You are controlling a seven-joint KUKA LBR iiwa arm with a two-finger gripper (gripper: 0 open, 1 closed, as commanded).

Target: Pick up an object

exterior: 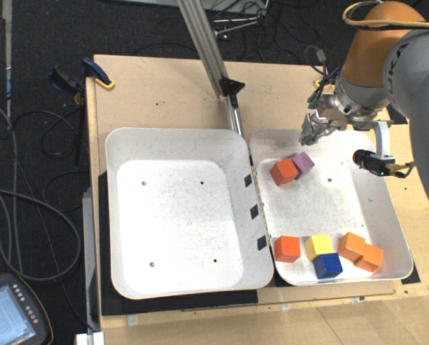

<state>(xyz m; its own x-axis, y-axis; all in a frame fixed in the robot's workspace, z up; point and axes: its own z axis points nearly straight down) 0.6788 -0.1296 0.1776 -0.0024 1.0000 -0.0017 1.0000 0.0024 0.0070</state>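
My gripper hangs over the far edge of the right bin, just up and right of an orange block and a purple block that touch each other. Nothing shows between its fingertips. Along the bin's near edge lie another orange block, a yellow block, a blue block and two more orange blocks side by side.
The left bin sits beside the right one, separated by a ridge with black clips. A slanted metal pole rises at the back. A black cable fitting sits at the right bin's right rim.
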